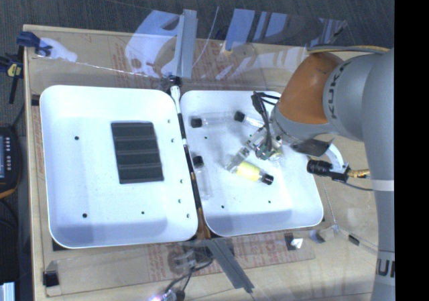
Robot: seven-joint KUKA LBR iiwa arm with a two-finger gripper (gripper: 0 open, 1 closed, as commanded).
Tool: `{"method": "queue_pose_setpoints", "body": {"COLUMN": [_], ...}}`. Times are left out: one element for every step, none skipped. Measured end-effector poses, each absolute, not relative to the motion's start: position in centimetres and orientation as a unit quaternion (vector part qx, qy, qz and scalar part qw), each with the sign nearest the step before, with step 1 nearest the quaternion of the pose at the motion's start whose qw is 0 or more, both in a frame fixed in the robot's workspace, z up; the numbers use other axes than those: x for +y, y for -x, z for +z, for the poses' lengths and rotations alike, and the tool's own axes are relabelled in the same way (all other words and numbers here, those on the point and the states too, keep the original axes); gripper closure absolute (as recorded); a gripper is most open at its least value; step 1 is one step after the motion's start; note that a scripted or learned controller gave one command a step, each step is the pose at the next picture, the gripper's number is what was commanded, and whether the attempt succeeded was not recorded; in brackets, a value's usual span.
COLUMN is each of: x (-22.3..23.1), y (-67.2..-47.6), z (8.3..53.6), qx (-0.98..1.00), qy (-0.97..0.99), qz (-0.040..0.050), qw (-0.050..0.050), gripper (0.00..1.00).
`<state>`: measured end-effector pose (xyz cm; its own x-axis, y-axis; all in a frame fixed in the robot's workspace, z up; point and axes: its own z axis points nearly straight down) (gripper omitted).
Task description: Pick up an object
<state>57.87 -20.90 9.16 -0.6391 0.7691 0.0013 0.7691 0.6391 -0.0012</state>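
My gripper point(260, 148) is low inside the right bin point(295, 211), near its middle, under the grey arm with its orange band. Just below and left of it lies a small yellow cylinder with a black cap point(253, 172). A silvery clear piece point(236, 161) lies right next to the gripper's tip; whether they touch is unclear. A clear tube with a black cap point(209, 121) rests near the bin's far left, and another black-capped clear piece point(199, 164) sits by the left wall.
The left bin point(67, 219) holds a flat black ribbed block point(137, 152) near its middle. A small black-capped item point(239, 116) lies at the back of the right bin. Clear plastic sheets point(167, 41) stand behind the bins.
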Motion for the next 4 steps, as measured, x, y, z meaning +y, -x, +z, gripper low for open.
{"method": "queue_pose_setpoints", "body": {"x": [-20.9, -21.1, -21.1, -20.6], "y": [-57.9, -58.8, -58.8, -60.4], "z": [10.2, 23.2, 23.2, 9.1], "qx": [-0.906, -0.906, -0.906, -0.920], "qy": [0.423, 0.422, 0.422, 0.392], "qz": [0.0005, 0.0002, 0.0002, 0.0003], "qw": [0.000, -0.001, -0.001, 0.001], "gripper": [1.00, 1.00, 0.00, 0.00]}}
